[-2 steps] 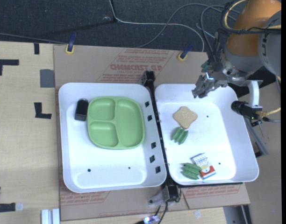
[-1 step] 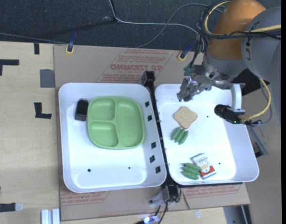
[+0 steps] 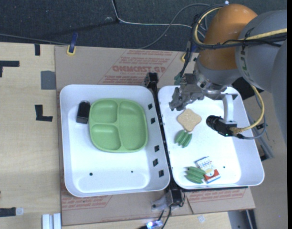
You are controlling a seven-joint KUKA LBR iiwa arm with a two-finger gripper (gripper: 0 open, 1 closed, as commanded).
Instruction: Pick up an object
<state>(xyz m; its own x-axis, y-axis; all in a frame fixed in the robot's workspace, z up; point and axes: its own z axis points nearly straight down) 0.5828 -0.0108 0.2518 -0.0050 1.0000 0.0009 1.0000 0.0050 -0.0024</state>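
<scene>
On a cardboard-topped bench, the gripper is hovering over the right bin, finger state indiscernible; the bread slice lies at its five o'clock, needing a centred descent.

open floor mid right bin, bread + green pods near gripper, divider alongside
</scene>
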